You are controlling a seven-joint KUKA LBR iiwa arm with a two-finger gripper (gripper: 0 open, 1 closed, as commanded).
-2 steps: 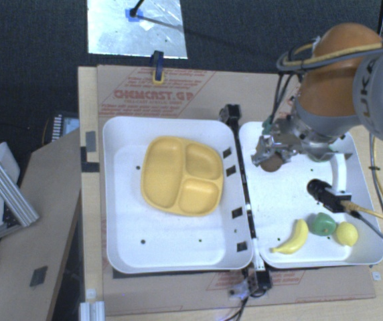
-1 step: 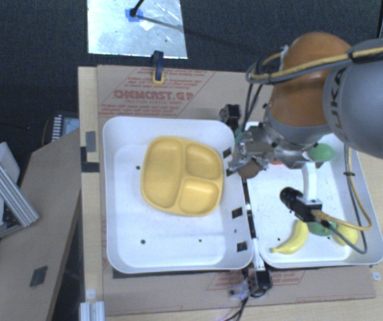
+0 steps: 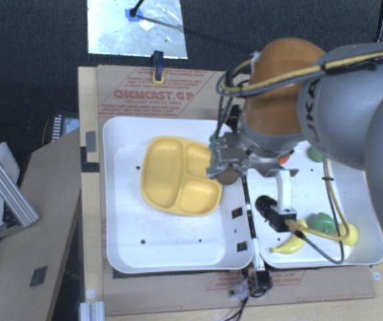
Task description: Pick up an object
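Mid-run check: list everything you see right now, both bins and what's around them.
divided plate: one, yellow, in the left bin, with its right edge under the gripper
banana-shaped thing: one, yellow, at the front of the right bin
green thing: one, beside the banana-shaped thing
small green thing: one, at the far side of the right bin, mostly hidden by the arm
left bin: one, white
right bin: one, white
cardboard sheet: one, brown with red print, under the bins
silvery sheet: one, beyond the cardboard
arm: one, grey with an orange band
gripper: one, at the plate's right edge
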